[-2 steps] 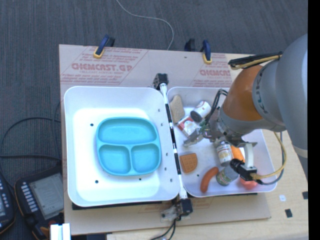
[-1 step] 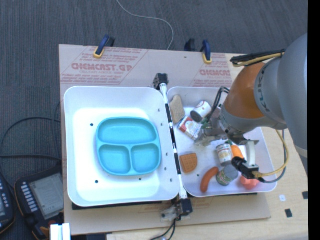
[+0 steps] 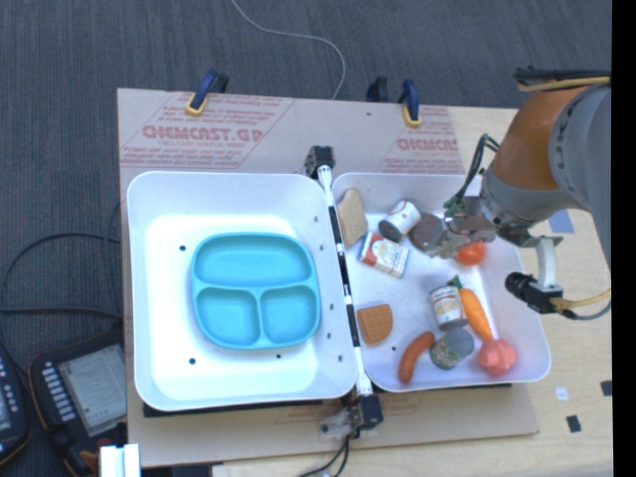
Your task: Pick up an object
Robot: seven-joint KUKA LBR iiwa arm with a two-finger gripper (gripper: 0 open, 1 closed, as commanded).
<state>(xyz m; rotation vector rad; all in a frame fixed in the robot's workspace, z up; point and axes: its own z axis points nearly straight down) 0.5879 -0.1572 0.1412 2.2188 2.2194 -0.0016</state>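
My gripper (image 3: 459,233) hangs low over the upper middle of the right bin (image 3: 532,366), beneath the grey arm with its orange band (image 3: 532,132). A dark round object (image 3: 427,233) lies just left of it, and a small red tomato (image 3: 473,254) sits right below it, partly covered by the gripper. Close by are a white cup lying on its side (image 3: 401,217) and a red-and-white carton (image 3: 386,256). Whether the gripper touches any of them is unclear.
The right bin also holds a bread slice (image 3: 350,215), a labelled can (image 3: 448,306), a carrot (image 3: 478,314), a round cracker (image 3: 375,323), a sausage (image 3: 415,356), a grey can (image 3: 453,348) and a pink fruit (image 3: 497,356). A blue divided plate (image 3: 256,289) lies in the left bin (image 3: 149,227).
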